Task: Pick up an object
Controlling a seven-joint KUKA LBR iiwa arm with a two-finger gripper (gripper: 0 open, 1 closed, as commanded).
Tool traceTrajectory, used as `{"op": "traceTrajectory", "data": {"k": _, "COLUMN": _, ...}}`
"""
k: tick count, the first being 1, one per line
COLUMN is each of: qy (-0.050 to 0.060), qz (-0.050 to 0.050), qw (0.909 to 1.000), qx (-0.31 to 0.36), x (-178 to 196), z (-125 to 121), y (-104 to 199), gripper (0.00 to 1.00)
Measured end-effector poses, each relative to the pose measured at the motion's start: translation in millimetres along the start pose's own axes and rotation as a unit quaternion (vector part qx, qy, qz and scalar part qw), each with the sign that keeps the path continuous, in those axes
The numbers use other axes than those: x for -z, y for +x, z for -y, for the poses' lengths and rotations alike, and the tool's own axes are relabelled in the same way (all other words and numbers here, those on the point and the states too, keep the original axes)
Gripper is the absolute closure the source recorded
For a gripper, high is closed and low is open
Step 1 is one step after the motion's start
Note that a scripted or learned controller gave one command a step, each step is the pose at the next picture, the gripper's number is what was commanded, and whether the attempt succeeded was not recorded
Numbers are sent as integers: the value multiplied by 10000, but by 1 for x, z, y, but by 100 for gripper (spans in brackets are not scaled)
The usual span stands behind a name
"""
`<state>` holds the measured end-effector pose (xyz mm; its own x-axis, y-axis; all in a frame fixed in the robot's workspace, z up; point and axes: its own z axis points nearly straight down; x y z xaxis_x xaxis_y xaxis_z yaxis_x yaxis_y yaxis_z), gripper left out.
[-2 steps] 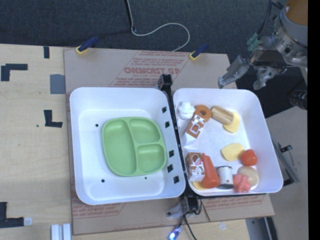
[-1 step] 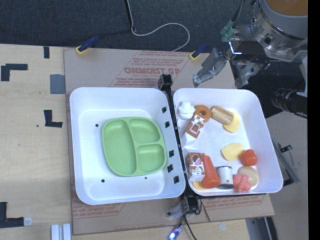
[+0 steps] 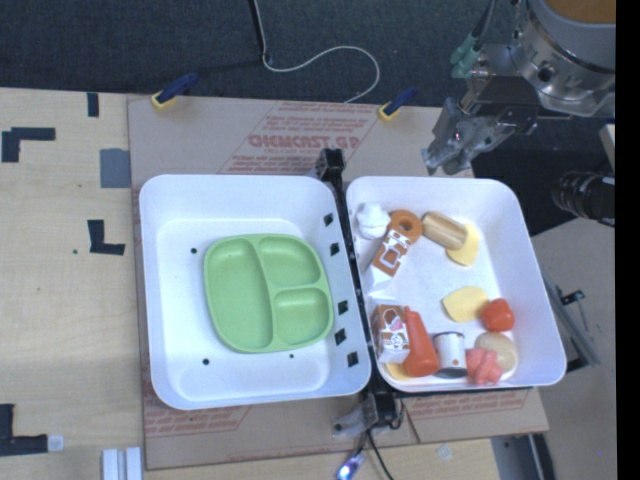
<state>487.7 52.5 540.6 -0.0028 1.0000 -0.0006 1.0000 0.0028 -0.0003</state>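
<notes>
Cardboard sheet (image 3: 300,138) under 2 white bins (image 3: 170,268), dark floor behind, my gripper (image 3: 452,148) above the right bin's far rim, its grip state unclear to me, toy food (image 3: 440,288) well below it.

Arm (image 3: 570,18): we found it cut off by the top edge.
Gripper (image 3: 450,148): finger spacing was too blurred to judge.
Toy pile (image 3: 445,348): we noted overlapping pieces, partly hidden.

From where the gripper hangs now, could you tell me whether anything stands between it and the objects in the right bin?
Nothing visible does. The gripper hangs above the far rim of the right bin, and the toy food lies uncovered below, the hot dog and the donut nearest. The pieces crowd each other, though.
</notes>
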Motion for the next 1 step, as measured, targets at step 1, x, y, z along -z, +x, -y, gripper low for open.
{"op": "traceTrajectory", "data": {"k": 1, "qy": 38, "qz": 5, "qw": 10000, "qx": -7, "x": -65, "z": 4, "y": 9, "gripper": 100}}
